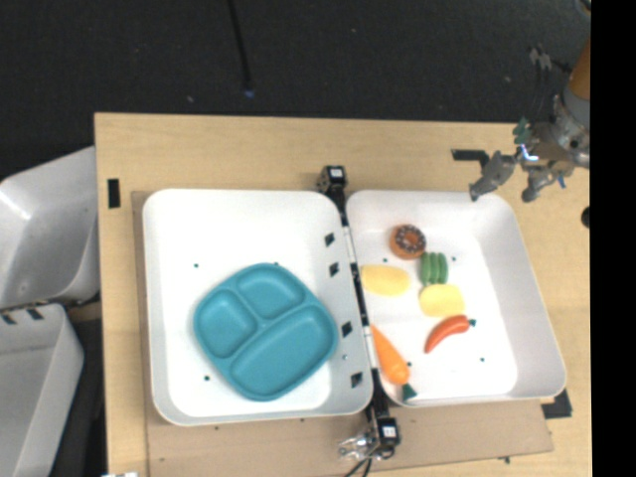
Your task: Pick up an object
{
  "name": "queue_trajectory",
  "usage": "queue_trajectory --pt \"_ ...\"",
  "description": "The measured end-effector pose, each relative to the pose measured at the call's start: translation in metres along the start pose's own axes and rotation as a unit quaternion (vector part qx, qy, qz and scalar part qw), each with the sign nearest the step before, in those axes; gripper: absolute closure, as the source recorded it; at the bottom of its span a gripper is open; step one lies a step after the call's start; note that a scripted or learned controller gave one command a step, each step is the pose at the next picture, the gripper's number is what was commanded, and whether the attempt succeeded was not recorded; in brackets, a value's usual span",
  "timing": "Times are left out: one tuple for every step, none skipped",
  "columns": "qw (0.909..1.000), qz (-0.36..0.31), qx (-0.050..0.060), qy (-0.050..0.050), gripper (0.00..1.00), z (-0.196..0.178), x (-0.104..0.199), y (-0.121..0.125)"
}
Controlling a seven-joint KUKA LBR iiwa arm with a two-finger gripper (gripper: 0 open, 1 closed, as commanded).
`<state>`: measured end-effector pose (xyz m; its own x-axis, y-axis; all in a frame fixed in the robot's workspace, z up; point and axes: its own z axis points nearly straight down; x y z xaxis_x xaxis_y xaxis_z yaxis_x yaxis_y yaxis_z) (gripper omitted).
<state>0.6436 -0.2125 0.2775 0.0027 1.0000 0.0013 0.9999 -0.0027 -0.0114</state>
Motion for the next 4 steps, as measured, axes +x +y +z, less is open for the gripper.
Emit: queue_trajectory --pt "1.0 -0.002 -0.007 -0.002 0.0 -0.009 0.001 0.002" --pt "1.0 -0.001 -0.004 -0.001 0.0 0.041 -0.005 -0.007" --pt "1.0 -0.001 -0.004 -0.001 0.0 0.099 -0.014 -0.01" --pt "1.0 0.0 -0.005 -0.002 0.0 0.141 -0.015 -0.012"
